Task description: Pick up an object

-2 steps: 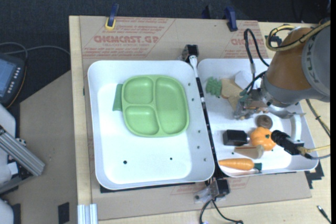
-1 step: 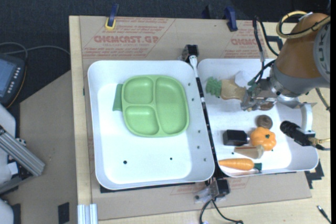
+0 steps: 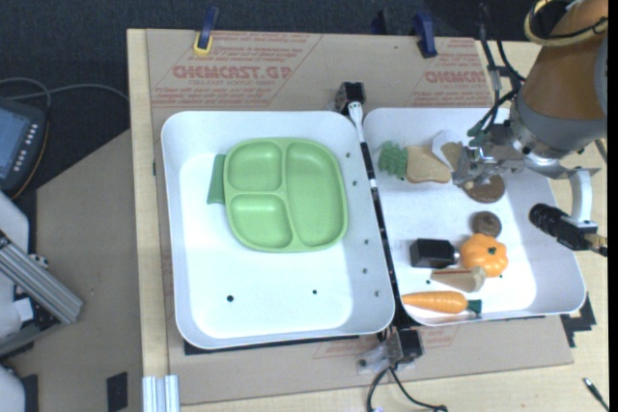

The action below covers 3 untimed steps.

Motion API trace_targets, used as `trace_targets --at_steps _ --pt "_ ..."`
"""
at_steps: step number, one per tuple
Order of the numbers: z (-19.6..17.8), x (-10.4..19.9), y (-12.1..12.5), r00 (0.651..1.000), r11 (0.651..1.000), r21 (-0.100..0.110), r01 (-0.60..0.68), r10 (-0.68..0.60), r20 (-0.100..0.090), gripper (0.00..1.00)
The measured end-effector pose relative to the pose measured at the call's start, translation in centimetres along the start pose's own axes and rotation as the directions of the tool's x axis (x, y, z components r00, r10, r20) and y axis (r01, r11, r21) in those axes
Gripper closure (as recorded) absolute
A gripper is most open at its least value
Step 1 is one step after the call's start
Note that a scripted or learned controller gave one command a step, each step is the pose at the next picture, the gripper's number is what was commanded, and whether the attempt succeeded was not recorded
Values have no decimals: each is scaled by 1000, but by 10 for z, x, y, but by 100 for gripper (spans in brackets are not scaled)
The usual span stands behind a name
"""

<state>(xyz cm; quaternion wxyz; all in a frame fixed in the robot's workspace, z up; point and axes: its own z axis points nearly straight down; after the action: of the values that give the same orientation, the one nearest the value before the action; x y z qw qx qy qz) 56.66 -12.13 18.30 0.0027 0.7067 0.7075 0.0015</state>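
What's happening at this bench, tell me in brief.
A grey and orange robot arm reaches in over the right bin, its gripper low at the far end beside a tan bread-like piece and a brown disc. Nothing is visibly held. Nearer in that bin lie a small pumpkin, a carrot, a black block and a green sprig. The left bin holds a green divided plate.

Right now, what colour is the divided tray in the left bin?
Light green tray, seen clearly in the camera view.
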Motion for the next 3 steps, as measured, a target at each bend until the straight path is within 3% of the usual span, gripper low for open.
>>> trace_targets --at_steps 1,3 --pt "-45 0 2 1000 1000 -1 0 0 0 100" --pt "-40 114 -9 1000 1000 8 6 -6 -5 100"
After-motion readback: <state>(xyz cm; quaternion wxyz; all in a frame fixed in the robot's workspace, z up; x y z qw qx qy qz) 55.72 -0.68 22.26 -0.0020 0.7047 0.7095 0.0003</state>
